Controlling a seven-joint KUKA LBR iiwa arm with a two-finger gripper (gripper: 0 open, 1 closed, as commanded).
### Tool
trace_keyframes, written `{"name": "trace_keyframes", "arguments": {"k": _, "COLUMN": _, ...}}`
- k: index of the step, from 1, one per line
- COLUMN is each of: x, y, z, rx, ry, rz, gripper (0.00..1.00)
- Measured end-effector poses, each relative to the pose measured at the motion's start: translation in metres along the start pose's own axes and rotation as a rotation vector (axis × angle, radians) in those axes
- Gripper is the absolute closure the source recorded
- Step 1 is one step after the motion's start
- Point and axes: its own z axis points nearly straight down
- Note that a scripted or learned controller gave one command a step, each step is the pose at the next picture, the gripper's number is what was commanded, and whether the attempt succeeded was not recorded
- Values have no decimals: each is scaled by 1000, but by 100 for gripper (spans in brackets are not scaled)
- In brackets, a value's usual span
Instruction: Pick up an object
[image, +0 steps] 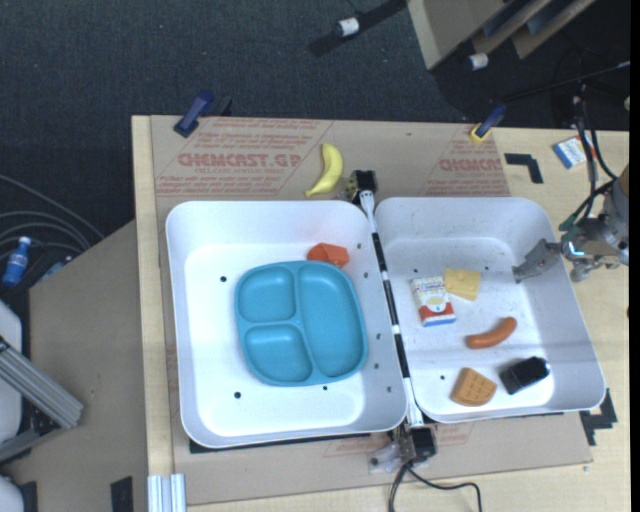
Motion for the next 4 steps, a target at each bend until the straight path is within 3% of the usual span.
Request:
{"name": "trace_keyframes", "arguments": {"k": 1, "x": 62, "y": 112, "z": 112, "rx": 3, "ry": 1, "rz": -1, "gripper": 0}}
{"name": "trace_keyframes", "arguments": {"k": 2, "x": 109, "y": 113, "z": 110, "rx": 1, "ry": 1, "rz": -1, "gripper": 0}}
{"name": "trace_keyframes", "arguments": {"k": 3, "x": 122, "y": 113, "z": 110, "rx": 1, "ry": 0, "rz": 0, "gripper": 0}}
{"name": "trace_keyframes", "arguments": {"k": 4, "x": 123, "y": 75, "z": 110, "rx": 1, "ry": 0, "rz": 1, "gripper": 0}}
